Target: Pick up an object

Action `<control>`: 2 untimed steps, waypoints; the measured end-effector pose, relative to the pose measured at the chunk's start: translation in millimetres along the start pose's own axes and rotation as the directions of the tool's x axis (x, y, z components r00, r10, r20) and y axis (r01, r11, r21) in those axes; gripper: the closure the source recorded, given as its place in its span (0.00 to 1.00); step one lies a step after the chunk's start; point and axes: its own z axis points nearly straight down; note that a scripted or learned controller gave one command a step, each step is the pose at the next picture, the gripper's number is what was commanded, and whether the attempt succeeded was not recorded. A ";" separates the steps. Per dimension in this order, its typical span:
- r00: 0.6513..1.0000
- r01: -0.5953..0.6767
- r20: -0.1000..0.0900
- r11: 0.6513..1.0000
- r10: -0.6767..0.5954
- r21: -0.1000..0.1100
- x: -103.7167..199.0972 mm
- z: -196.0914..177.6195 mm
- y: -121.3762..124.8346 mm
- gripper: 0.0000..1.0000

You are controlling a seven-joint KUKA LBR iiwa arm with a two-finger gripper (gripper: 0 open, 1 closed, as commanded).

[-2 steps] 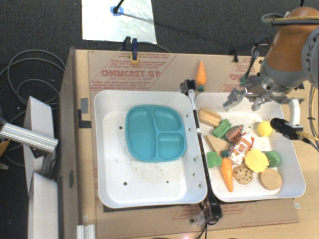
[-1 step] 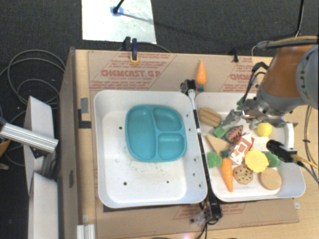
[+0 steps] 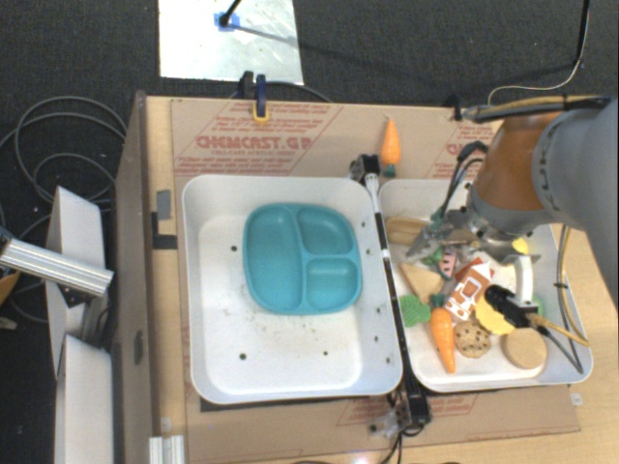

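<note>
The gripper (image 3: 437, 243) hangs low in the right bin (image 3: 416, 196), near its left wall; whether it grips anything I cannot tell. The toy pile lies just toward the bin's front edge: a carrot (image 3: 442, 337) (long axis running front to back), a cookie (image 3: 471, 338), a banana (image 3: 495, 309). The teal plate (image 3: 300, 259) sits in the left bin (image 3: 218, 356).

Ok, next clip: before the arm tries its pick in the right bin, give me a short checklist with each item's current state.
1. Gripper over the right white bin: ok.
2. Fingers open or shut: cannot tell, blurred against the clutter.
3. Object between the fingers: cannot tell.
4. Targets within the bin: ok; orange toy carrot, round chocolate-chip cookie and tan round disc lie there.
5. Items well separated: not ok, they crowd together.
6. Teal divided plate alone in the left white bin, away from the arm: ok.
</note>
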 end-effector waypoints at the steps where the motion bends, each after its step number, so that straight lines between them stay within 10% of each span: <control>1: 1.000 0.002 0.000 1.000 -0.002 0.000 -31.5 11.6 47.3 0.00; 2: 1.000 0.002 -0.003 1.000 -0.002 0.006 -4.9 12.0 15.6 0.00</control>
